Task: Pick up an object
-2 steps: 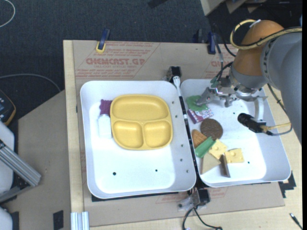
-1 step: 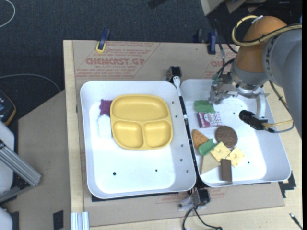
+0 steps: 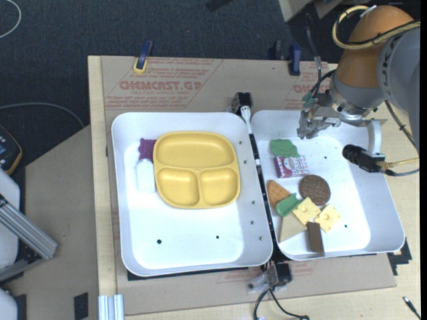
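My gripper [image 3: 309, 129] hangs over the back of the right bin [image 3: 373, 232], above bare white floor. Nothing shows between its fingers. Just left and in front of it lies a green piece [image 3: 285, 147], with a small purple-and-white packet [image 3: 291, 166] in front of that. Further forward sit a brown round cookie [image 3: 314, 189], an orange wedge [image 3: 276, 192], a second green piece [image 3: 288, 205], two yellow cheese-like pieces [image 3: 307, 213] [image 3: 327, 219], a tan slice [image 3: 289, 229] and a dark brown bar [image 3: 314, 239].
The left bin [image 3: 187, 245] holds a yellow divided plate [image 3: 197, 168], with a purple item [image 3: 146, 149] and a white bottle [image 3: 145, 176] along its left side. A black divider strip [image 3: 257, 172] separates the bins. The cardboard bench [image 3: 167, 82] surrounds them.
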Action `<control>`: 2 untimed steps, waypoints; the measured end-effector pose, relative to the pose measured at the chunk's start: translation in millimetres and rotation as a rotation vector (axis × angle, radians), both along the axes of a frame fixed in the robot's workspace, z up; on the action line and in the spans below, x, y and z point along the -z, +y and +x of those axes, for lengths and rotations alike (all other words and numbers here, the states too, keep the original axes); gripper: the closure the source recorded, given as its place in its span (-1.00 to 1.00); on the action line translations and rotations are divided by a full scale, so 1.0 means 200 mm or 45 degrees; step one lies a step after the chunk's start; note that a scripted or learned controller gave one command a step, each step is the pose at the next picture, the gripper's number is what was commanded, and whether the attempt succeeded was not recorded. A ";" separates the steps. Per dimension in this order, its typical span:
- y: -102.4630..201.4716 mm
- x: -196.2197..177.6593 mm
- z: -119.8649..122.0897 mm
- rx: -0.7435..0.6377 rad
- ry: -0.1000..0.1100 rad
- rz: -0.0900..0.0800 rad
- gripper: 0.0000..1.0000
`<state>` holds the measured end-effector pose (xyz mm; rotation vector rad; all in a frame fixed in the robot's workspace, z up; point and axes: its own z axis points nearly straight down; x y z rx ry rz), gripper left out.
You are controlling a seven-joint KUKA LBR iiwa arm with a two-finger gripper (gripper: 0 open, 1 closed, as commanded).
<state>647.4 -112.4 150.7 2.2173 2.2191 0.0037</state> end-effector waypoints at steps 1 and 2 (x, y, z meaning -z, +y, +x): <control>-0.01 -0.22 0.01 0.000 -0.003 0.000 1.00; -0.01 -0.38 0.01 0.000 -0.002 0.000 1.00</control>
